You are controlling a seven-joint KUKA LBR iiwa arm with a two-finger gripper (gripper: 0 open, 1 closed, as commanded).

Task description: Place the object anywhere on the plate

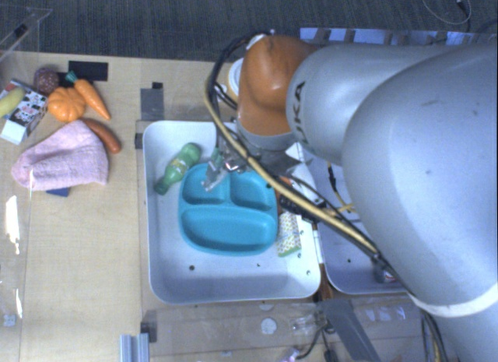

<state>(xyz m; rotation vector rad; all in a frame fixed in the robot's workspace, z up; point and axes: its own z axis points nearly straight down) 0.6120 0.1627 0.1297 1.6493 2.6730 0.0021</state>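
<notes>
Where the left white bin [233,286] meets the bench, we see a bare strip of white floor along its near and left sides, while the blue plate [229,220] fills most of the middle. That plate is a smooth, glossy tray with rounded corners and raised ribs dividing it into compartments. Along its right edge, touching it, a pale green speckled sponge [289,233] stands squeezed between plate and bin wall. Much of the right bin [350,275] is covered by the bulky grey arm.

Just off the plate's upper left corner lies the green bottle [177,167], a small rounded plastic shape with a paler neck, tilted on the bin floor, its upper end near the plate's rim. We see the gripper [215,173] poised over the plate's upper left compartment, just right of the bottle; its metal fingers look slightly parted with nothing between them.

On the bench at far left sit a pink cloth [62,159], an orange pumpkin [65,103] and a carrot [95,97].
</notes>
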